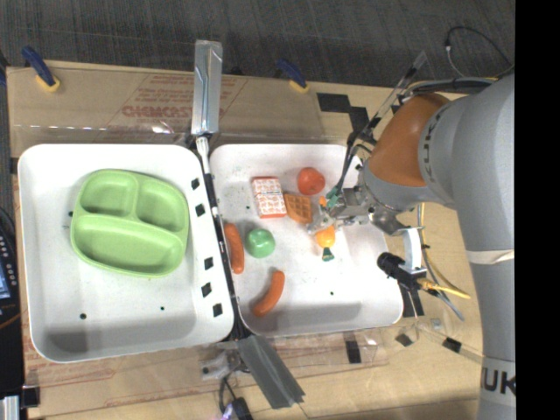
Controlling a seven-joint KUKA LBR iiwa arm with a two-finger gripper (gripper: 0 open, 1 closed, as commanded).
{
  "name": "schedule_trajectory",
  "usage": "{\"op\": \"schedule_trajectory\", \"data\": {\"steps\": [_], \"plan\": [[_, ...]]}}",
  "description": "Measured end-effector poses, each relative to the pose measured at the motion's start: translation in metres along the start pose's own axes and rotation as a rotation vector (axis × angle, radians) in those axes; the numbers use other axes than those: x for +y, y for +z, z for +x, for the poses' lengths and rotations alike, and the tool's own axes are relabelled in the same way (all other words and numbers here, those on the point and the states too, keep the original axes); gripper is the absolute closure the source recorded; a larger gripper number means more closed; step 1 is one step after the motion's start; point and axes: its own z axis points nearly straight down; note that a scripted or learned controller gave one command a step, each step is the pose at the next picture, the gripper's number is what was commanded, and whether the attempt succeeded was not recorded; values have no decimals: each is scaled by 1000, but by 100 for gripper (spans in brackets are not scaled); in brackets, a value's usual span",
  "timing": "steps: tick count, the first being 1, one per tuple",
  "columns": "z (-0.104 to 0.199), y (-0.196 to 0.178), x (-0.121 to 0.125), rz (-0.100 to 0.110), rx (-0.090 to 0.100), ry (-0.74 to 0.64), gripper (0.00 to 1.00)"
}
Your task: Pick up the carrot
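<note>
One carrot (325, 237), two sausages (269, 292)

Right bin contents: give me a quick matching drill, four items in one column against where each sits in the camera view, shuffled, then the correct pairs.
Column one:
1. carrot
2. green ball
3. red tomato
4. green divided plate

Column two:
A. alone in the left bin
B. just below the gripper, near the right side of the right bin
C. toward the far side of the right bin, right of the pink patterned box
D. beside the sausage that lies along the right bin's left wall

Pairs: 1-B, 2-D, 3-C, 4-A
</note>
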Motion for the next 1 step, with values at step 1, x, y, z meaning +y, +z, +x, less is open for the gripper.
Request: {"op": "schedule_trajectory", "data": {"steps": [1], "plan": [[91, -84, 21, -3, 1, -39, 100]]}}
